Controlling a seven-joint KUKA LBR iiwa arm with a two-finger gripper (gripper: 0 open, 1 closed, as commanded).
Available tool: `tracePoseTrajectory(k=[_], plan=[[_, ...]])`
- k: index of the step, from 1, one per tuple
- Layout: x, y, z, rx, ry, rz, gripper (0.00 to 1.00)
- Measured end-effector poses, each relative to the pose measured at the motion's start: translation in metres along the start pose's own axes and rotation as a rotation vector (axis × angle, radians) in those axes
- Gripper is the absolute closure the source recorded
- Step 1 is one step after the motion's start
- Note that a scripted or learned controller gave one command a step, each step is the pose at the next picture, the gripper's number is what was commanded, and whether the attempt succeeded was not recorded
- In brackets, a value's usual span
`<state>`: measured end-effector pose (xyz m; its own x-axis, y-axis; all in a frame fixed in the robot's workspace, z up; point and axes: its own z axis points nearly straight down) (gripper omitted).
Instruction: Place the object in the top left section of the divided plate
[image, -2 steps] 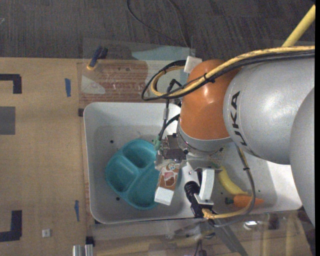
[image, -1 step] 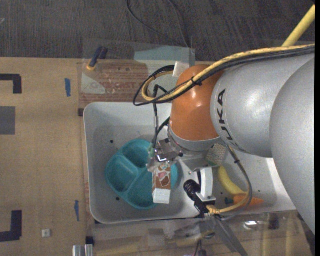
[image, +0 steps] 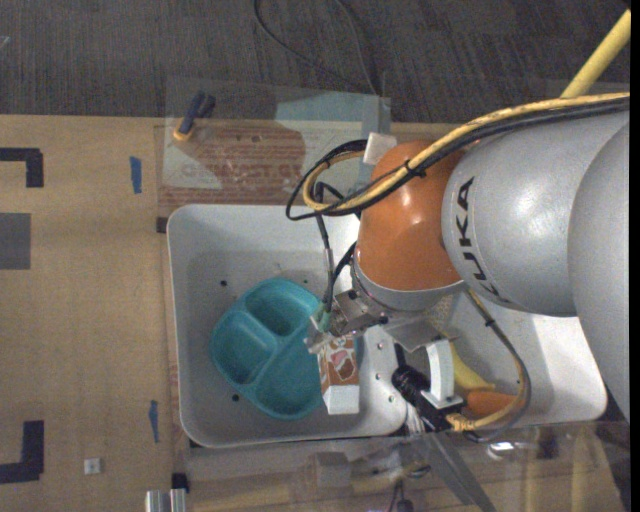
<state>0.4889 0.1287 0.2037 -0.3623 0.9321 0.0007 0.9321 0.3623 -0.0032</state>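
A teal divided plate (image: 268, 347) with three sections lies in the left white bin (image: 190, 260). My gripper (image: 327, 326) hangs under the orange wrist band, right at the plate's right rim. A small brown and white carton (image: 341, 378) lies just below the gripper, against the plate's lower right edge. Something small and greenish shows at the gripper's tip, too small to identify. The arm's bulk hides most of the right bin.
A yellow banana-like item (image: 466, 373) and an orange item (image: 492, 405) lie in the right bin (image: 560, 370), partly under cables. A clear panel with a small clamp (image: 193, 113) sits behind the bins. Black and yellow cables loop around the wrist.
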Motion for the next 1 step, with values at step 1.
tracePoseTrajectory(k=[1], plan=[[0.0250, 0.0237, -0.0018, -0.005, -0.002, -0.113, 1.00]])
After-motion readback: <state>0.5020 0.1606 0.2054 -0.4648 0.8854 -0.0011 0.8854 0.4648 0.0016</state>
